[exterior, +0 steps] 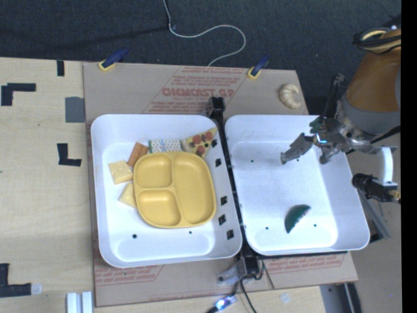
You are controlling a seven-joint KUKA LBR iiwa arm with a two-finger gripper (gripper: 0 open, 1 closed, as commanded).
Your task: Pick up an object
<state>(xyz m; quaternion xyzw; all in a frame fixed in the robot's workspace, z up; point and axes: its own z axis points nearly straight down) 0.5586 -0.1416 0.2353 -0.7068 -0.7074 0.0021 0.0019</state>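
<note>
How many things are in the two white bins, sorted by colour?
Yellow: 1, the divided plate
Green: 1, the dark green piece in the right bin
Tan or patterned: about 5 small pieces tucked beside and behind the plate in the left bin; some are partly hidden
Total: about 7

Two white bins stood side by side. One yellow divided plate and perhaps five small pieces lay beyond the jaws; one dark green object lay nearer.

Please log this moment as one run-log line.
tool over right bin | holding nothing | green object on bin floor | divided plate in left bin
</note>
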